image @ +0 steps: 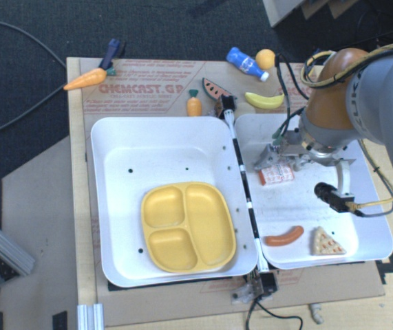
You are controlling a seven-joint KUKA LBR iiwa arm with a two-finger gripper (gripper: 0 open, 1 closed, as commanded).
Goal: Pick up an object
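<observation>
In the right bin (368, 212) lie a small red-and-white box (277, 177), a sausage (283, 236) and a pizza slice (327, 243). My gripper (279, 159) hangs low over the bin's upper left part, right at the top edge of the small box and partly covering it. The grey arm with its orange band (335, 91) reaches in from the right above it. The sausage and the pizza slice sit apart from the gripper, near the bin's front edge.
The left bin (113, 150) holds a yellow divided plate (188, 224). Behind the bins on the bench lie a carrot (86, 80), a small orange toy (194, 106), a watermelon slice (214, 89), a banana (264, 100), a blue bottle (245, 63) and an orange ball (266, 58).
</observation>
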